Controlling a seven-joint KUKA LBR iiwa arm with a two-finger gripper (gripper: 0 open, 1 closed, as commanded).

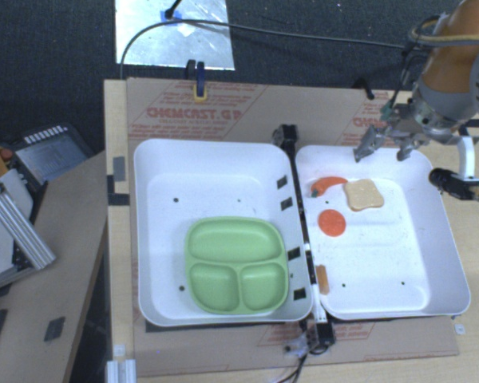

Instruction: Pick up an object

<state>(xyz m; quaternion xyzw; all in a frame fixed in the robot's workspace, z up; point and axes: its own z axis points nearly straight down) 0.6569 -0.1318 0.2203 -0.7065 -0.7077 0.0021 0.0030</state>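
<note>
Grey arm (455, 70), orange band

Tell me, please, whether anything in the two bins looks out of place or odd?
One thing: a small orange stick lies against the right bin's left wall, apart from the toast slice, red disc and curved orange piece grouped farther back.

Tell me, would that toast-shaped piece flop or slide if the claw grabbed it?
The toast piece looks like moulded toy food, so probably stiff and light. It lies flat on the smooth right bin floor, so it may well slide when nudged.
</note>
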